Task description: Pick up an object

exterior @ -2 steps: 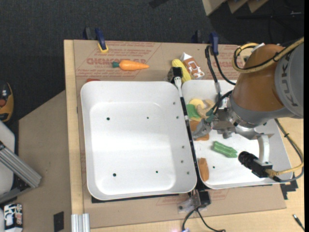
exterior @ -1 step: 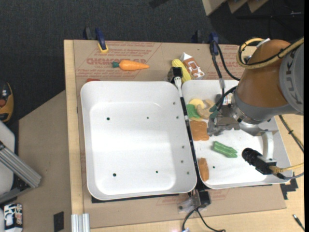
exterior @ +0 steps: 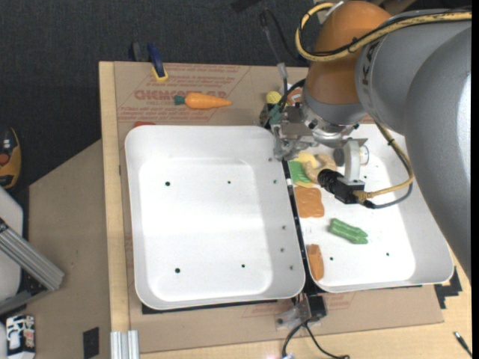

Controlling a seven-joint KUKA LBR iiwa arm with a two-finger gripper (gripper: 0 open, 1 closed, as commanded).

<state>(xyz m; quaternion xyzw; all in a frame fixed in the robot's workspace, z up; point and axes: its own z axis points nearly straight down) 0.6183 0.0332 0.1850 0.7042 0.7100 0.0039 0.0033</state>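
Closest to the camera loomed my own grey arm (exterior: 434, 88), its orange band (exterior: 340, 32) above the wrist, reaching in from the right over the right bin (exterior: 419, 264). Of the objects on offer, I judged the orange slab (exterior: 308, 201) the likeliest target: it lay flat against that bin's left wall, just below and slightly left of my gripper (exterior: 303, 144), its long axis running roughly up and down the view. My gripper hung over the bin's upper left corner, above a pale green piece (exterior: 299, 172) and a yellowish one (exterior: 309, 158); whether it was parted or closed I could not tell, and nothing was visibly held. Farther out, a green pod (exterior: 348, 230) lay diagonally mid-bin, and a small orange piece (exterior: 315, 261) sat near the lower left wall. Beyond, the left bin (exterior: 202, 215) sat alongside, and a toy carrot (exterior: 203, 101) rested on the cardboard (exterior: 120, 88) behind it.
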